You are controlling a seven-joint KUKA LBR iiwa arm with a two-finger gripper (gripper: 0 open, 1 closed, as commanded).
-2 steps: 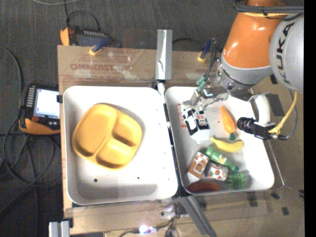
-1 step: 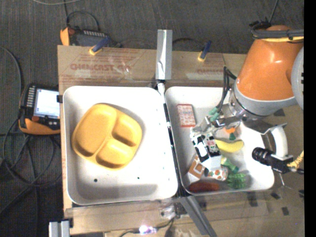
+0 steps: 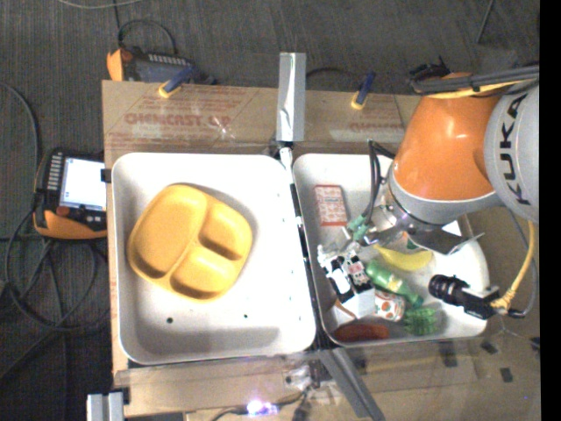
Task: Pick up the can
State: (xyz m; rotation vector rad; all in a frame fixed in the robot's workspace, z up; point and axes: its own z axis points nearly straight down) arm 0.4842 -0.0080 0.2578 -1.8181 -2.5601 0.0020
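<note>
Fingers (image 3: pixel 337 270), white and black, low in right white bin (image 3: pixel 469 327); spread not discernible. Small red-and-white printed can (image 3: pixel 388 305) just beside them, crowded by one green bottle (image 3: pixel 386 278), one yellow banana (image 3: pixel 406 258), one green brick (image 3: pixel 422 320). Left white bin (image 3: pixel 131 340): one yellow divided plastic tray (image 3: pixel 191 239).

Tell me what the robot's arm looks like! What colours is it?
The arm is big and rounded, with a bright orange band above a grey ring. Dark letters run down its pale grey side at the right. A yellow cable loops beside it, and thin dark cables hang at its left. The end effector is small, white and black.
</note>
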